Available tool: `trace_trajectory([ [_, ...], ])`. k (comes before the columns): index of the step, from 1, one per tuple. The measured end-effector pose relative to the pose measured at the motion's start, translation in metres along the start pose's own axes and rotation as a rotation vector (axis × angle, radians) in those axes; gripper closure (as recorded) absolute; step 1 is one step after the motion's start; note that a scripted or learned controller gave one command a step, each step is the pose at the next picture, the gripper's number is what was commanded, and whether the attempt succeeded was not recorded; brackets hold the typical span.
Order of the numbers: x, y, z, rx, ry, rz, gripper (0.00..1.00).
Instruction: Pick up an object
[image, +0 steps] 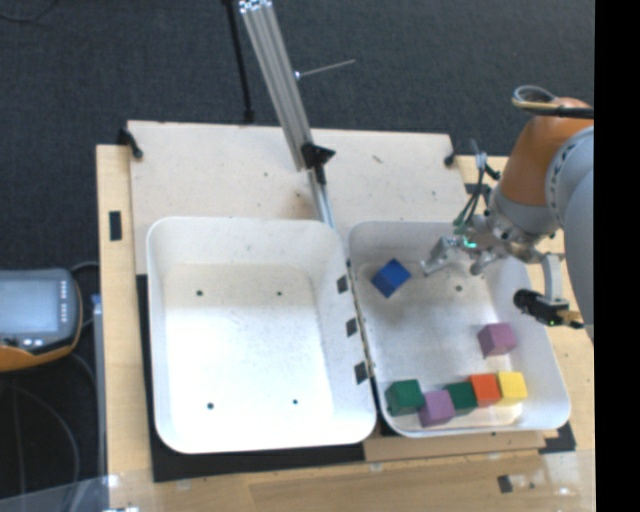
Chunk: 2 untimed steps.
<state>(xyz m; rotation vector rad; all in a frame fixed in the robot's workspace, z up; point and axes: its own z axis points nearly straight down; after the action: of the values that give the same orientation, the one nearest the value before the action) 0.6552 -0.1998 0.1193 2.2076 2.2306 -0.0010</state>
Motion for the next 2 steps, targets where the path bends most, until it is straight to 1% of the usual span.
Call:
trace_trajectory([
  [2,0.0002,-0.0001,0.0001,0.002,0.001,-0.003,0.00],
])
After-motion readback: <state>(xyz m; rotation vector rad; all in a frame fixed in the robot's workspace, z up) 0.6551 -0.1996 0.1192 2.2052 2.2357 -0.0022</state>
